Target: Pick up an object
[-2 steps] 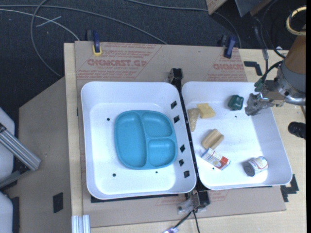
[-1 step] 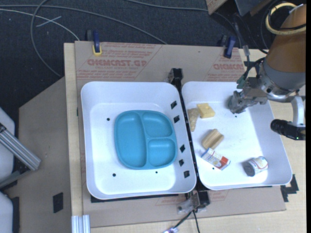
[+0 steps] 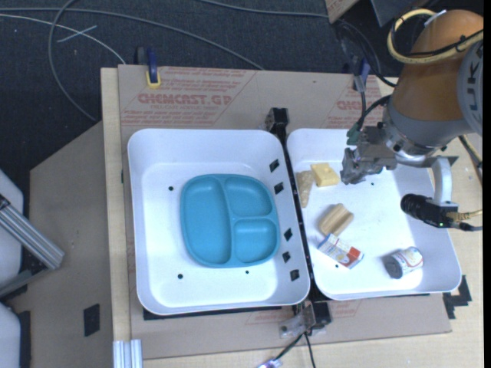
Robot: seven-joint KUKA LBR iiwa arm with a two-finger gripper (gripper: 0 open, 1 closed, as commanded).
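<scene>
In the right bin (image 3: 430,282) lie several small things. A yellow block (image 3: 325,175) sits at the upper left, with a pale tan piece (image 3: 304,187) beside it against the bin's left wall. Lower down are a tan bread-like block (image 3: 335,219), a red and white packet (image 3: 341,252) and a small grey can (image 3: 403,261) on its side. My gripper (image 3: 354,169) hangs low over the upper part of this bin, just right of the yellow block. Nothing shows in its grasp.
The left bin (image 3: 153,167) holds a blue divided plate (image 3: 229,219). A black divider with clips (image 3: 285,198) runs between the two bins. The arm's orange and grey body (image 3: 433,75) looms over the right bin's upper right corner.
</scene>
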